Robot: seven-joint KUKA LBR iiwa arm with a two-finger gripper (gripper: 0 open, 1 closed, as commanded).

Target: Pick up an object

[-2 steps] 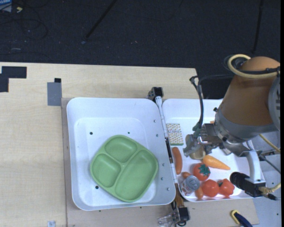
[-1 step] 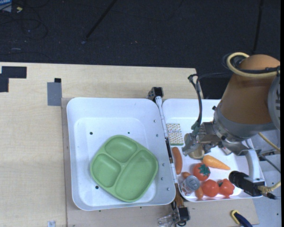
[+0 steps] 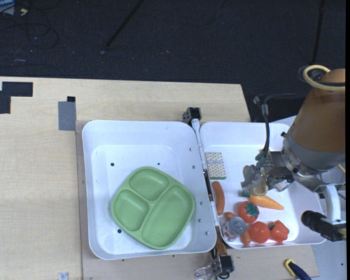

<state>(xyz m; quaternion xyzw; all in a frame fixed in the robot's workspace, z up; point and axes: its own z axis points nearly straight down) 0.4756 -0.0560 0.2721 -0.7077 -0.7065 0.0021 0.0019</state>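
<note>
table (image 3: 35, 179): pale wood top, dark marks at far left corner | left bin (image 3: 99, 139): white, shallow, lies on table, well left of hand (image 3: 258, 178) | right bin (image 3: 233, 136): white, lies on table beneath hand, touching left bin along shared edge | yellow-handled tool (image 3: 294, 268): on table, near front edge, below-right of hand

No text (labels, brands or numbers) can be read anywhere.
</note>
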